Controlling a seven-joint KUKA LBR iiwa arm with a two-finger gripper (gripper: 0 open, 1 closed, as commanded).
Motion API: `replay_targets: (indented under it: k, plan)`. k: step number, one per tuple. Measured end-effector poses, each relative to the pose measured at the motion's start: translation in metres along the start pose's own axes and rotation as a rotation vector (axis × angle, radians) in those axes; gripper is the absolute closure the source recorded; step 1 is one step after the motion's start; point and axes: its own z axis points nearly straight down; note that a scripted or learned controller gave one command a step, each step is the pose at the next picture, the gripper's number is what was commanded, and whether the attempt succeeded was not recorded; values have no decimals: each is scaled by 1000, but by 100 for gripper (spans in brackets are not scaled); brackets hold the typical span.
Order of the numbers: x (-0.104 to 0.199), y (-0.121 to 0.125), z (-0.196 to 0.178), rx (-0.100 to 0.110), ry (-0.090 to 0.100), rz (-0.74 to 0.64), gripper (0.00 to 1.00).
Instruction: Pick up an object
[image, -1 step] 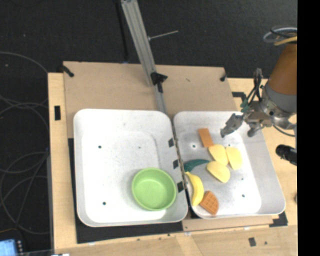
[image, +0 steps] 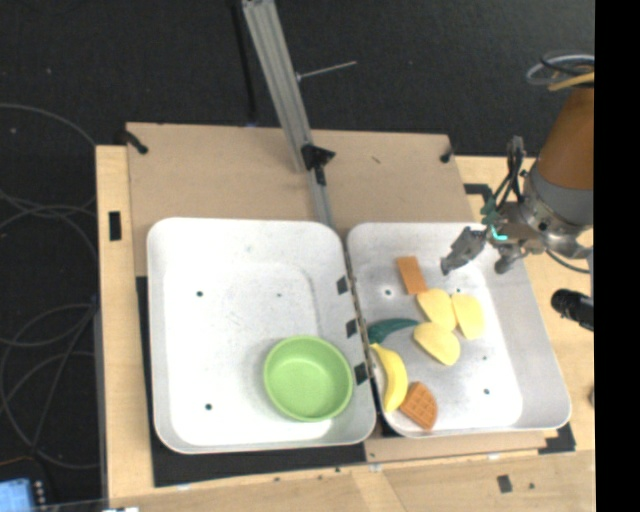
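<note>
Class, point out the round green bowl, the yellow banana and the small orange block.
Round green bowl (image: 307, 377), camera view, inner floor.
Yellow banana (image: 392, 375), camera view, mid-curve.
Small orange block (image: 408, 274), camera view, top face.

Green bowl (image: 308, 377) — yellow banana (image: 390, 375) — white bins (image: 240, 260).

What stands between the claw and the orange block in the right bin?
Nothing visible. The claw hangs above the right bin, right of the orange block, with bare bin floor between them. The yellow pieces lie nearer the camera, off that path.

Gripper (image: 484, 252) open above right bin (image: 530, 395), holding nothing.
</note>
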Motion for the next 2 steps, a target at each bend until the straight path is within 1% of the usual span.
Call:
replay_targets:
  k: [1,2]
  plan:
    - [7,-6,51,5,-3,5,0]
    - [7,-3,94,5,-4,5,0]
